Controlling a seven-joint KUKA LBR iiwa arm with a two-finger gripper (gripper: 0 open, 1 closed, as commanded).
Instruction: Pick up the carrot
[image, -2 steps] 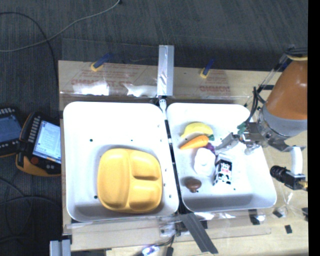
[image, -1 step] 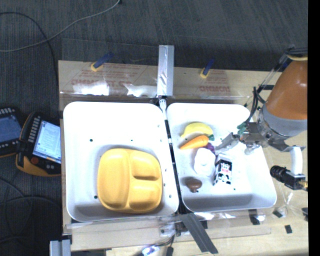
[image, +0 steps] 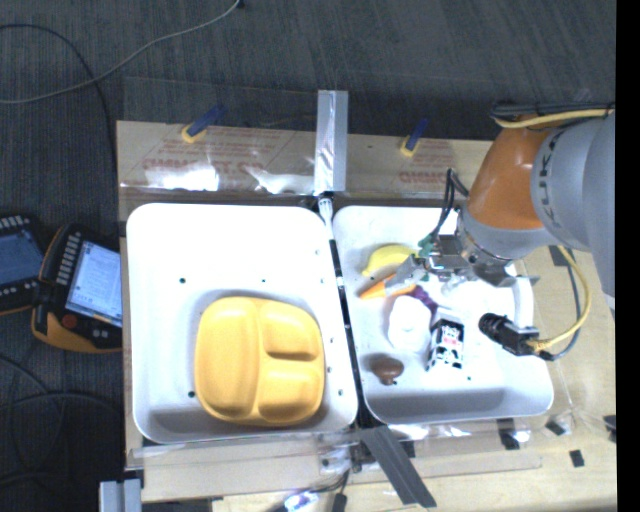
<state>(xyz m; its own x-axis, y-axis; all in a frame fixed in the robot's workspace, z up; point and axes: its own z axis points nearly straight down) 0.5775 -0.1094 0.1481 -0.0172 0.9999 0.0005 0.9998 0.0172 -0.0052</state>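
**Two bins, carrot in the right one, gripper just beside it**

Nearest the camera, a yellow divided tray (image: 262, 358) is seen in the left bin (image: 160, 240). In the right bin (image: 520, 395), near the front, a brown lump (image: 388, 369) and a small black-and-white carton (image: 449, 343) are noted, with a white rounded object (image: 407, 322) just behind them. Further back lies the carrot (image: 385, 288), a small orange piece close to the dividing wall, with a yellow banana (image: 387, 259) just behind it. Its long axis is judged to run from lower left to upper right. The gripper (image: 432, 268) is found over the back of the right bin, just to the right of the carrot's upper end. Whether it is released or clenched cannot be told; nothing is seen to be grasped. The coming move is judged to call for a short shift leftward and down.
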